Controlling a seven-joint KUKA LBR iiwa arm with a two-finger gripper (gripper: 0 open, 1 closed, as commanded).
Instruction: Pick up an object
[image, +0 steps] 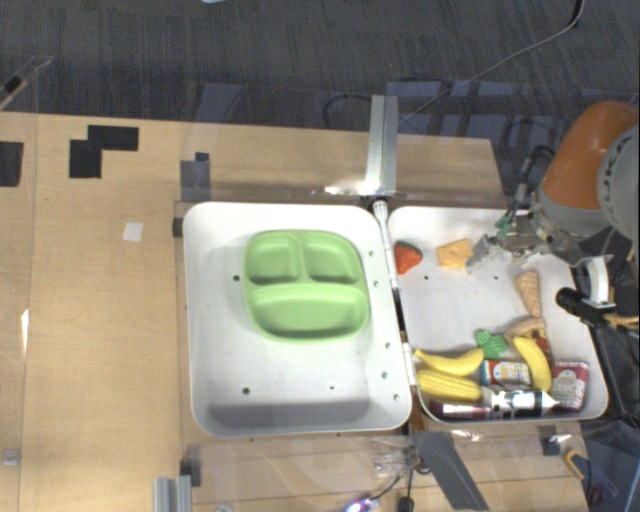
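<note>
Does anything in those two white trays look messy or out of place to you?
Nothing looks spilled or broken. The green divided plate sits alone in the left bin, slightly askew to its walls. In the right bin, most of the toy food is jumbled in the near corner around the bananas, while a strawberry and a yellow wedge lie apart.

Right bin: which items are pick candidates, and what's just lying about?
Pick candidates:
red piece
yellow chunk
cone
bananas
corn
bottles

Lying about:
green divided plate in left bin
</note>
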